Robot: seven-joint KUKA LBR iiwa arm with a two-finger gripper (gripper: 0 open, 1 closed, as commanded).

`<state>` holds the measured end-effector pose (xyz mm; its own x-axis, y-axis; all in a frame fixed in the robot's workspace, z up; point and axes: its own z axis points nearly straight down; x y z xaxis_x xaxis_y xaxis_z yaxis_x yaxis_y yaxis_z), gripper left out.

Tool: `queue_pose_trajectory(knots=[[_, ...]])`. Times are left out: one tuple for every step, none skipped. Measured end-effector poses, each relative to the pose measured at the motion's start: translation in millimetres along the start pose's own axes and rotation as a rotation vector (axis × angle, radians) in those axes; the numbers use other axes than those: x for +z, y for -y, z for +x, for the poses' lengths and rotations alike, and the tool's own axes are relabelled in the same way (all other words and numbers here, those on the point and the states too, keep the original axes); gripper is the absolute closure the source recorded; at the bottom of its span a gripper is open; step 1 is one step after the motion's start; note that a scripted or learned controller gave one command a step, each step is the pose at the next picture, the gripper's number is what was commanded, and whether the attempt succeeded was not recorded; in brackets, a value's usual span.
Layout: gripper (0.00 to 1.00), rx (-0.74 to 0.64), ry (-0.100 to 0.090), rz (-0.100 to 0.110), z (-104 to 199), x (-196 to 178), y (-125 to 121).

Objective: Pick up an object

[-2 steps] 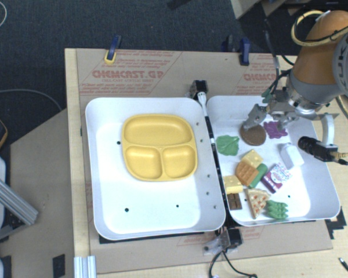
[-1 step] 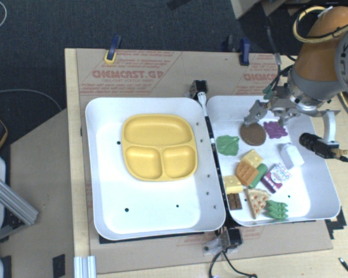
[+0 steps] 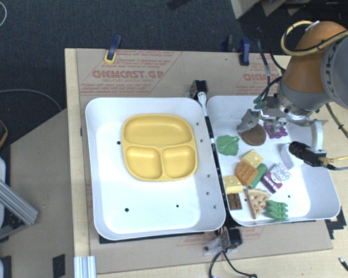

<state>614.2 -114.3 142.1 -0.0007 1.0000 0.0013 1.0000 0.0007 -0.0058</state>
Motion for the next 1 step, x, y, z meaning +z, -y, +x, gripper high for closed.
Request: queue_pose_trajectory(knots=[[0.00, 0.000, 0.000, 0.000, 0.8, 53.1, 0.6]])
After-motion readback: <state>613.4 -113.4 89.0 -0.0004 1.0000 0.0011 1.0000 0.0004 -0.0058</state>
